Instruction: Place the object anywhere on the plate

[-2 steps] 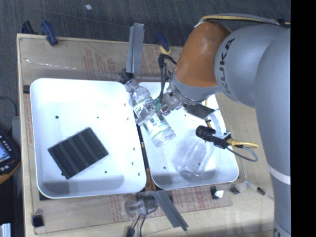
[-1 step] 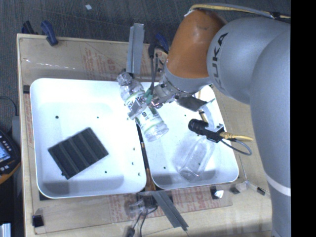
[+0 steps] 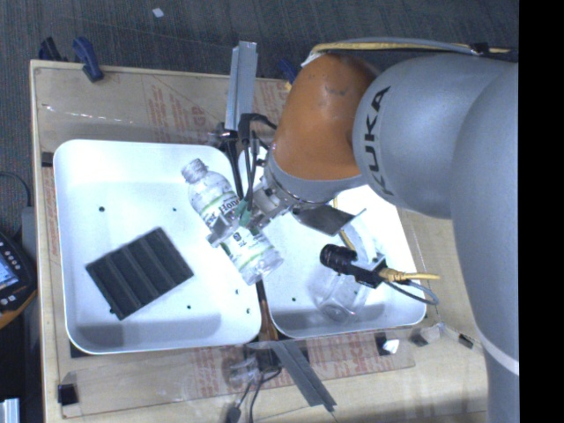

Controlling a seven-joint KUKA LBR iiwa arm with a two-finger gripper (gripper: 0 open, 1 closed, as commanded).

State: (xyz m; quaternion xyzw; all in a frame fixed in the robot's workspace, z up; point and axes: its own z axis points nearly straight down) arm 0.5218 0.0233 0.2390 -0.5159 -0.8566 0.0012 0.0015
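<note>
The gripper (image 3: 238,221) is hanging up and to the right of the black ridged plate (image 3: 139,271), and its jaws are clamping the middle of a clear water bottle (image 3: 208,194). The bottle is sitting at a slant. Its white cap is pointing up and away from the plate, and its base is reaching down toward the seam where the two bins are meeting. The bottle is staying clear of the plate, apart from the plate's upper right corner, with bare white floor of the left bin (image 3: 115,192) showing between them. The label band is partly hiding behind the jaws, so its print is hard to make out.

The plate is lying flat in the left bin, turned at an angle to the bin's walls. Far to the right of the plate, the arm (image 3: 423,130) is covering much of the right bin (image 3: 388,311). A transparent item (image 3: 342,296) is resting there, too faint to identify.
</note>
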